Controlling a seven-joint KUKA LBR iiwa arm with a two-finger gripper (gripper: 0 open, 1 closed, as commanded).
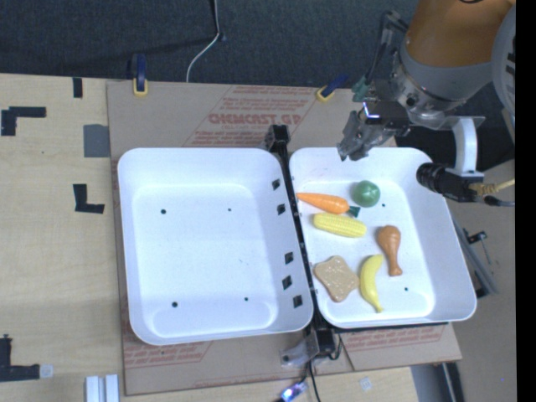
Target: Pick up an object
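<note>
The arm's dark two-finger tool (355, 147) hangs above the far edge of the right shallow white plastic bin (435, 249), with nothing between its fingers; whether they are spread or closed I cannot tell from this slanted view. I judge the step in hand to be the approach: no object has been lifted yet.

All the candidate objects lie in that right bin. Nearest the tool is a small round green ball-like toy (365, 193), smooth and likely to roll. Just beside it lie a tapered orange plastic carrot (323, 201) and a bumpy yellow corn cob (339, 224), the two almost touching. Further toward the near edge are a brown plastic chicken drumstick (389, 248), a curved yellow banana (371, 280) and a flat tan slice of toast (337, 277).

The left shallow white plastic bin (201, 241) sits alongside on the cardboard-covered counter (243, 115).

The next move calls for lowering the tool over one object, fingers straddling its narrow width; the carrot or drumstick looks easier than the round toy.
</note>
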